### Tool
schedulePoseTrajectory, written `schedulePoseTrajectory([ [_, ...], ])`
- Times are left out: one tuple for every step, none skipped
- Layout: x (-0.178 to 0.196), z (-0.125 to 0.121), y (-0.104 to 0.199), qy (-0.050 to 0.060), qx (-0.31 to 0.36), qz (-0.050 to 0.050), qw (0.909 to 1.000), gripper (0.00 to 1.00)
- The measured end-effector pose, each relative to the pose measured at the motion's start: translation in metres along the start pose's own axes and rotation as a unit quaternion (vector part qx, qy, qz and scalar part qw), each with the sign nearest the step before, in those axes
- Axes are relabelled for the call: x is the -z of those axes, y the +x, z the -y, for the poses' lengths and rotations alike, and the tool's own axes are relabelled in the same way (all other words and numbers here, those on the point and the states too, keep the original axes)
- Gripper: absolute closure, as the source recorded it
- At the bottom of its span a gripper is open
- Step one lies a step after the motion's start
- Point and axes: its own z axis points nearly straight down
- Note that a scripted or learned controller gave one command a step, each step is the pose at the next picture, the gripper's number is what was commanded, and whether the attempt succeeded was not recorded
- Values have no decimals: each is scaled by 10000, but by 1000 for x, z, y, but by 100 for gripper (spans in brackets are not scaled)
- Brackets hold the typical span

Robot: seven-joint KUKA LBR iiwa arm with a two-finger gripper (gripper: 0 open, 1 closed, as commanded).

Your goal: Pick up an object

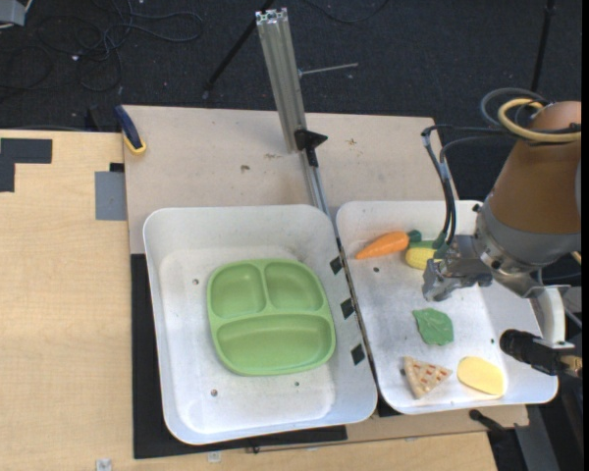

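My jaws hang low in the right bin, in its upper half, just above the green leaf-shaped piece. From this slanted angle the jaws read as a dark grey cluster; I cannot tell how far apart they stand, nor whether anything sits between them. Just beside them, toward the bin's far wall, lies a yellow piece with a green end, partly hidden by my wrist. Left of that, an orange carrot lies at a slant, close to the yellow piece. Nearer the front rim: a pizza slice with red spots, and to its right a flat yellow oval, the two near each other but apart. The left bin carries a green divided plate with three compartments, lying flat about mid-bin. Both bins sit side by side on the counter, edges touching where black clips join them.
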Motion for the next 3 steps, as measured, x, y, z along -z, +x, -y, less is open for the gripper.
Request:
schedulePoseTrajectory([
  [1, -10, 48, -11, -3, 5, 10000, 100],
  [1, -24, 97, -12, -2, 7, 10000, 100],
  [-10, -38, 148, -10, -7, 11, 10000, 100],
])
